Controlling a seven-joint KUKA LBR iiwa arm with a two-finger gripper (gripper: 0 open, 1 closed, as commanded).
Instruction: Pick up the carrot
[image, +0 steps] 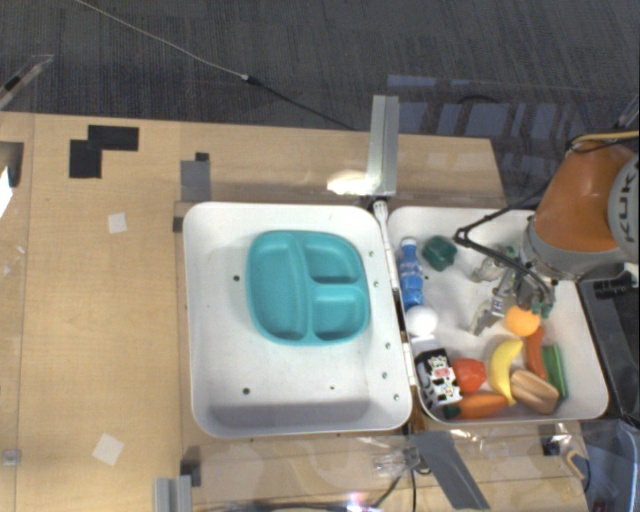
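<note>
**Orange carrot lies untouched at the near edge of the right bin**

Orange and long, the carrot (483, 405) rests against the near wall of the right bin (590, 400), just beside the toy car (437, 378) and the red tomato (469, 374), below the banana (505, 362). The gripper (503, 300) hangs farther back above the bin floor, fingers spread apart and holding nothing, next to the orange fruit (522, 321). A teal divided plate (307, 286) sits in the left bin (215, 330).
</note>
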